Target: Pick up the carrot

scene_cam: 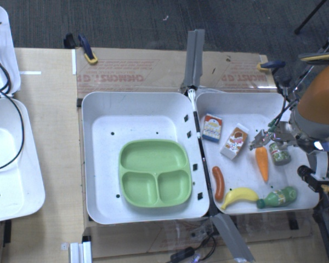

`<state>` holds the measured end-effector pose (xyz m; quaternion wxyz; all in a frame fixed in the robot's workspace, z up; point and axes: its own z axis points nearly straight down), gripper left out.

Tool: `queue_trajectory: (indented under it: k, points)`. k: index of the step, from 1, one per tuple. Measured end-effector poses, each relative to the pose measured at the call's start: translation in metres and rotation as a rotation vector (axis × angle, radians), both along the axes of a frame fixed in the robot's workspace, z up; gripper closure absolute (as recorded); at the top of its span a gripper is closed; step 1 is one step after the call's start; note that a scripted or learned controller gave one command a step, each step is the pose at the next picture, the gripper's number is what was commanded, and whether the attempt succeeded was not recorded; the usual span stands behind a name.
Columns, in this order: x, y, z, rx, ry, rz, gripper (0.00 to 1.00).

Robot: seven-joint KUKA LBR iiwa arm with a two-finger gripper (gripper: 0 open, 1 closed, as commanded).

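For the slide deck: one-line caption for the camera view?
Gripper poised at the carrot's top end in the right bin; green plate in the left bin.

Grey arm (pixel 318 100) with an orange band reaches in from the right, its gripper (pixel 261 141) lowered, pointing left.

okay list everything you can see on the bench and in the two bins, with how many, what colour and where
Bins: two, white, side by side on the bench.
Divided plate: one, green, in the left bin.
Carrot: one, orange, right bin, beside the gripper.
Banana: one, yellow, near edge of the right bin.
Sausage: one, red, right bin by the divider.
Small boxes: two, printed, upper part of the right bin.
Bottle: one, green, lying right of the banana.
Clamps: two, blue and yellow, far edge of the bench.
Arm: one, grey and orange, right side.
Gripper: one, metal, just above the carrot's top.
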<state>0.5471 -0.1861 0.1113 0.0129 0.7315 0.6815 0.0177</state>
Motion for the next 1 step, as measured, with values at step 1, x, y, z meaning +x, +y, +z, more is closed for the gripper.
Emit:
queue_trajectory:
  k: [1]
  points:
    - [-0.0145,0.0219,0.0351,-0.008,0.043,0.145,0.00]
